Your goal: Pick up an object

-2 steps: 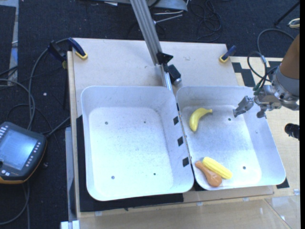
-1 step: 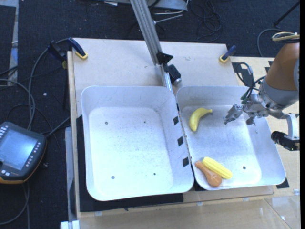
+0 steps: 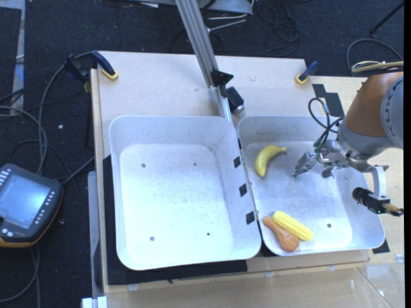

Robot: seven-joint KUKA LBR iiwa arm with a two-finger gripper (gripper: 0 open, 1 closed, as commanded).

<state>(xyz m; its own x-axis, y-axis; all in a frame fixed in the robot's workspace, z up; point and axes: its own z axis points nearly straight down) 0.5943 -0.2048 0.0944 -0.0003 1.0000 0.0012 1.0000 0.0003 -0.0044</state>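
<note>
You're seeing the gripper (image 3: 307, 165) hovering with fingers spread and gripping nothing in the right bin (image 3: 334, 201), near the banana (image 3: 268, 158); corn (image 3: 293, 224) is lying nearer. All of the pick is remaining.

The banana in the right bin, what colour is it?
Yellow; the banana shows best in the camera view.

A pale wooden counter (image 3: 192, 82) stands on dark carpet floor (image 3: 51, 18) strewn with black cables (image 3: 38, 108), beside a handheld control pendant (image 3: 26, 204).
</note>
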